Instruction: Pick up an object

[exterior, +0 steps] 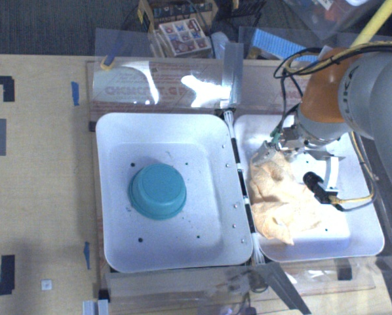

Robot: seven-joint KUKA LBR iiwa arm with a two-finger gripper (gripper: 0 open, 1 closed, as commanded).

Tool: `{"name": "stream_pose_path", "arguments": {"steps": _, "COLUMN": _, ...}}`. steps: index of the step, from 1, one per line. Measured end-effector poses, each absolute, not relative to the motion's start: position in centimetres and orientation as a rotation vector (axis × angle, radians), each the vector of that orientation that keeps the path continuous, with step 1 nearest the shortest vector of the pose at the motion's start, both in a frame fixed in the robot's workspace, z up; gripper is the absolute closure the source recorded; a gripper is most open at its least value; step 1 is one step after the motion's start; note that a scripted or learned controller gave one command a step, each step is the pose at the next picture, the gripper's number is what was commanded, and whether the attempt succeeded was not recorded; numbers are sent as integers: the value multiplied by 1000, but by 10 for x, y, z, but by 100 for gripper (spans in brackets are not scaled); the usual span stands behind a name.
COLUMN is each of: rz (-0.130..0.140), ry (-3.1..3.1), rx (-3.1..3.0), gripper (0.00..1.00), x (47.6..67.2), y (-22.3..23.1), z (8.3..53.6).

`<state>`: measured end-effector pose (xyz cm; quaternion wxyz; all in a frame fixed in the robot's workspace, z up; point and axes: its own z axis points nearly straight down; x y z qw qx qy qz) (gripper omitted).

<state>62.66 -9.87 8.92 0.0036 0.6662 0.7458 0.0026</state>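
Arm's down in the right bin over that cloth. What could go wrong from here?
1. The end effector sits at the upper edge of the crumpled beige cloth, so a grasp may catch just a thin fold and slip off.
2. The cloth lies against the wall of the right bin beside the left bin; lifting could drag it over the divide.
3. The yellow cable hangs low near the cloth and could snag.

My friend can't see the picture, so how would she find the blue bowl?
Look at the two white bins side by side and take the left bin, away from the grey arm. The bowl sits upside down near its middle. It is round, hard and teal blue, unlike the crumpled tan cloth in the right bin.
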Motion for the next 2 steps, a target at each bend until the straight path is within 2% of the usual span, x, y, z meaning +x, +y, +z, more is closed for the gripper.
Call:
{"name": "stream_pose_path", "arguments": {"steps": 1, "rz": 15, "ry": 2331, "rx": 2087, "gripper": 100, "x": 628, "y": -100, "z": 101}}
{"name": "stream_pose_path", "arguments": {"steps": 2, "rz": 2, "ry": 2464, "rx": 1944, "gripper": 100, "x": 628, "y": -60, "z": 207}}
